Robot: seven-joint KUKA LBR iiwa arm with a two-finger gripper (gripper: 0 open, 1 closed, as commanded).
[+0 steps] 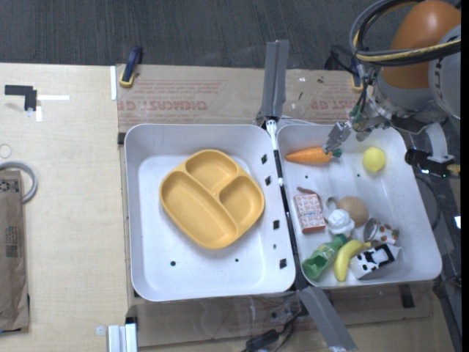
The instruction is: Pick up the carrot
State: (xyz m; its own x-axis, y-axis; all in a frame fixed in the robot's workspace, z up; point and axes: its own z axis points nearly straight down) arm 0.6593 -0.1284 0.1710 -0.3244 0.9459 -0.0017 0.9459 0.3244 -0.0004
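Carrot [308, 155]: lies flat in the right bin [419, 196], near its far left corner; orange body toward the divider, green top toward the tool
Tool [338, 139]: low at the carrot's green end, just above it; cannot tell whether it is apart or together, nor whether it touches the carrot
Arm [410, 57]: reaches in from the right; orange band above the wrist
Right bin: yellow lemon [374, 159] right of the carrot; small carton [308, 211], banana [344, 258] and other small items nearer the front
Left bin [143, 218]: 1 yellow divided plate [212, 197] with 3 compartments
Tabletop [66, 196]: carries the 2 bins
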